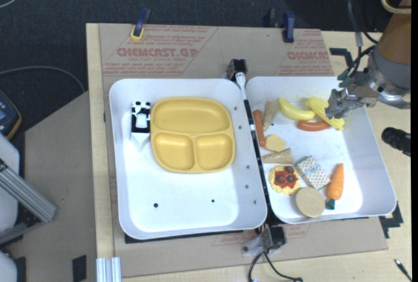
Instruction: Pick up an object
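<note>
Near the far right edge of the right-hand shallow white bin [382,163], the grey two-finger gripper [339,106] hangs low over a yellow-green corn-like toy [324,109]; whether it is clenched or released cannot be told from this slant. Just beside the corn: yellow plastic banana [293,109] toward the bin's middle, red sausage [313,125] touching below it. Along the bin's left wall, an orange-red hot dog [260,128] and a tan cone [269,111]. Near edge holds a small pizza-like tart [285,179], a checked wrapped block [313,172], a round tan cookie [309,202] and an orange carrot [335,183]. Left-hand white bin [176,209] carries a yellow three-compartment plastic tray [192,134] toward its far side, a small black-and-white object [140,118] touching the tray's left edge.
</note>
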### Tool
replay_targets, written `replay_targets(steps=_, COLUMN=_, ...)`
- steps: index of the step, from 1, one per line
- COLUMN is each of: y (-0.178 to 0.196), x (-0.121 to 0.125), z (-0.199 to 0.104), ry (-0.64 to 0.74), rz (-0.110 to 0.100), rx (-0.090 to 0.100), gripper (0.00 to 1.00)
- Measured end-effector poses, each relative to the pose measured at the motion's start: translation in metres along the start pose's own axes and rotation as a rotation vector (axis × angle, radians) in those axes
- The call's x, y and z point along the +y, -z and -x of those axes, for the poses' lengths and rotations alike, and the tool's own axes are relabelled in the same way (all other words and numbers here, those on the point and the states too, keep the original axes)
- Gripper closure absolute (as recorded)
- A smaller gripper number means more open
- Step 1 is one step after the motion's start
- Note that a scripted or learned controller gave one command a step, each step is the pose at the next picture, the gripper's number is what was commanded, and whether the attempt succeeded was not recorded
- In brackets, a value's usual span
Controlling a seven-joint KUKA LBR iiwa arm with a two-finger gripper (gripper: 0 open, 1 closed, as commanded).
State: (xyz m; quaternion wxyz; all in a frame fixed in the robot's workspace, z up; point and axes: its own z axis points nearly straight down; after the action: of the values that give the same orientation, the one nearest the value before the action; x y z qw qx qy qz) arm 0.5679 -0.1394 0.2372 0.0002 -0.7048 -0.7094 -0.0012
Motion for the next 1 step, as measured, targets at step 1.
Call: replay_targets(steps=1, y=0.0046, x=0.0047, z=-0.0517, ry=0.0, rz=-0.001, rx=0.0, gripper=1.0)
